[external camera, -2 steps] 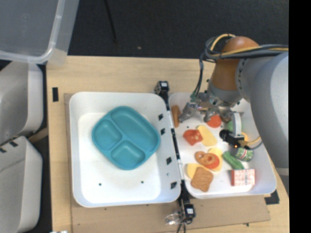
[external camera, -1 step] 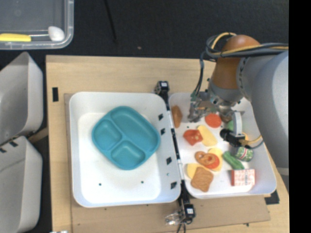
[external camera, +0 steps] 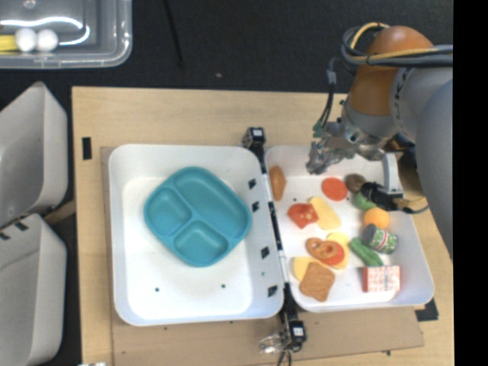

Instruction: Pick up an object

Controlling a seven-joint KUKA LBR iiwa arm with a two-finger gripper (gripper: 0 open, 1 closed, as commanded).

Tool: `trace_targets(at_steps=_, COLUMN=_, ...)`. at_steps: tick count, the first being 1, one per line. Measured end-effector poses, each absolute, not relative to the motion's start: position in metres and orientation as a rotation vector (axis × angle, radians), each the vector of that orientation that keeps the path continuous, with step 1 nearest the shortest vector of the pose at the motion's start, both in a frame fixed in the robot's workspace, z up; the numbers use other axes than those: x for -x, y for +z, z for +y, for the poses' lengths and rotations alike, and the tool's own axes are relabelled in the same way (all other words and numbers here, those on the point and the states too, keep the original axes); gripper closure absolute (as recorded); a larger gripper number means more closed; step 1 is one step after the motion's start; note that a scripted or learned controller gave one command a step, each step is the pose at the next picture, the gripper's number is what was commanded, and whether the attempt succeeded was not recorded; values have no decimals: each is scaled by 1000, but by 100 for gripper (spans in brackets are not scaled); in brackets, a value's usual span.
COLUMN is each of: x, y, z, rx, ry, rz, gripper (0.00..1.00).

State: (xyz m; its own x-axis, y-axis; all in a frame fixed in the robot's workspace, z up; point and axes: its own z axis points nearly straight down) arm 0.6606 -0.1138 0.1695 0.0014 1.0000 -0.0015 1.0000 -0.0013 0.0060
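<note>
While hovering at the far edge of the right bin [external camera: 424, 274], gripper [external camera: 322, 161] too blurred to judge. Red disc [external camera: 334, 188] just near of it: likely light, stiff, slippery plastic; best pinched across its rim.

Blue divided plate [external camera: 197, 215] in left bin [external camera: 122, 280], clear tub [external camera: 65, 21] beyond bench
</note>
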Motion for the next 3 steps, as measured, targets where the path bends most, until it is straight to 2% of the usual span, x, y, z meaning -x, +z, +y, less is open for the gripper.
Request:
trace_targets(at_steps=1, x=-661, y=233, z=-112, rx=-2215, ry=6, rz=2220, gripper=100)
trace_targets(at_steps=2, x=-662, y=240, z=-112, rx=-2216, ry=0, rz=2226, gripper=100)
trace_targets(at_steps=3, x=-638, y=249, z=-67, rx=-2217, ry=-1, rz=2228, gripper=100)
